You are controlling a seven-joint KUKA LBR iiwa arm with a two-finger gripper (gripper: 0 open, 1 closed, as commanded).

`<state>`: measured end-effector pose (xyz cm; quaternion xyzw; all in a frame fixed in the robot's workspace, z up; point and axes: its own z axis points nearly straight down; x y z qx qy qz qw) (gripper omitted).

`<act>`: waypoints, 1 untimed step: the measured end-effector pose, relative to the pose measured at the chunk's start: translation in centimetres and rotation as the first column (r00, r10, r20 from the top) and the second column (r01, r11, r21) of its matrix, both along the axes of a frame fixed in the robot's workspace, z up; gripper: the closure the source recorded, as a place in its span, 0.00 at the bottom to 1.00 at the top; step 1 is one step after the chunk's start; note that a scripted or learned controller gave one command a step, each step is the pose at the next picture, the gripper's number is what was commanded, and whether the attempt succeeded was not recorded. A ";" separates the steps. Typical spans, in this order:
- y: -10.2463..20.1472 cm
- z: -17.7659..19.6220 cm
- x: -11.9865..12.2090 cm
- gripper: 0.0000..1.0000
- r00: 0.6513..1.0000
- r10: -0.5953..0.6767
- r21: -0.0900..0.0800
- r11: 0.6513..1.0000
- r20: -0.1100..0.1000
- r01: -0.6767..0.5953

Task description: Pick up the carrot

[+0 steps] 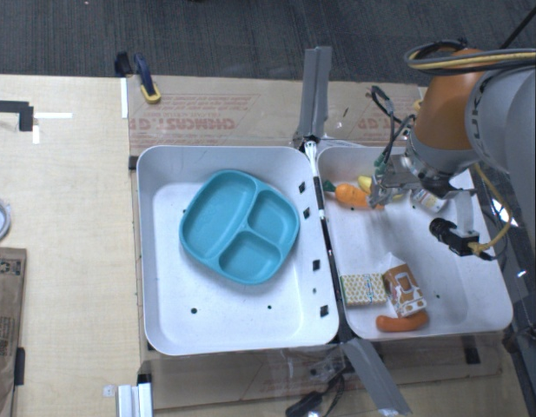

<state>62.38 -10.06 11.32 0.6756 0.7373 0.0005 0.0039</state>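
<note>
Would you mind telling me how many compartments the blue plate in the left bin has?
3. The blue plate has one long compartment along its left side, one at its upper right, and one at its lower right. None appear hidden.

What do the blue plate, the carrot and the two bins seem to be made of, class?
Plate: probably moulded plastic, with an even turquoise colour, rounded compartments and a matte look.
Carrot: likely toy plastic or rubber; smooth, uniformly bright orange.
Bins: seemingly thin white plastic with a faint sheen and rounded, moulded corners.

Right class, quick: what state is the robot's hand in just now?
Hand: beside the carrot in the right bin; open or closed cannot be told.
</note>
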 end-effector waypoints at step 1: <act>0.0 0.0 0.0 0.00 1.000 0.001 0.000 1.000 0.000 -0.001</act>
